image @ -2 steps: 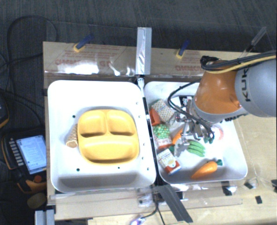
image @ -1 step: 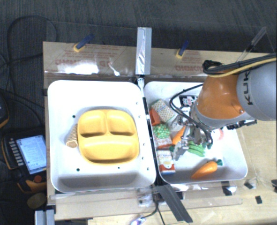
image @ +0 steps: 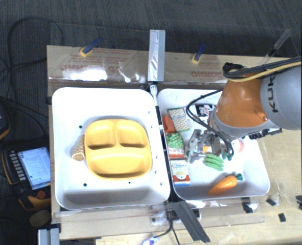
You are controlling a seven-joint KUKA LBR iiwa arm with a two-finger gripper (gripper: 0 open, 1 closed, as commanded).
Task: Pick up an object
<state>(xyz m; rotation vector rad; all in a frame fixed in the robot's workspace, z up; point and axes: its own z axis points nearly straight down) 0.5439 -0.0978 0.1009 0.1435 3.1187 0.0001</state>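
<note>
Camera view: arm (image: 253, 103) bent over right bin (image: 253, 180), jaws' state unclear, above green toy (image: 213, 161).

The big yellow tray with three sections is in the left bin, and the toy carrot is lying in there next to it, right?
Not quite. The yellow tray is in the left bin, but the toy carrot lies in the right bin, near its front edge, below the gripper. The camera view shows it.
</note>
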